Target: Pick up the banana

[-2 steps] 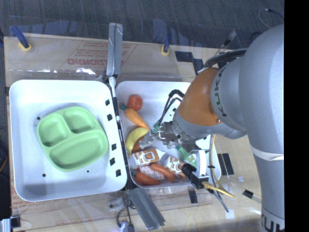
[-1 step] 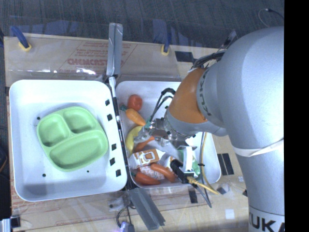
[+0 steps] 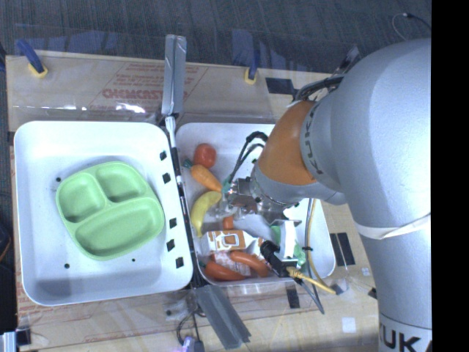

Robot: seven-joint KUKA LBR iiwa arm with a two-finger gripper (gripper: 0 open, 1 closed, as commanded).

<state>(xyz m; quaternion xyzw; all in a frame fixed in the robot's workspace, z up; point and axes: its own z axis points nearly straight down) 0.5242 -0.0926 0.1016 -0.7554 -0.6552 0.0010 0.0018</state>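
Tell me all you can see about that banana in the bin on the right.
The banana is yellow, curved and unpeeled, and looks like smooth plastic. It lies flat near the right bin's left wall, running from upper right to lower left. Above it is an orange carrot, and below it a small printed packet. The gripper hangs close beside its upper end, whose tip is hidden there.

At the lower right of the frame, the grey arm (image 3: pixel 399 196) bears large dark letters on its base, cut by the frame's edge: "UK" reads clearly, with part of a third letter beside it. At the upper left, the clear sheet (image 3: pixel 139 86) behind the bins carries faded red print in several lines, too blurred to read. The small carton (image 3: pixel 229 239) in the right bin shows a label that cannot be read.
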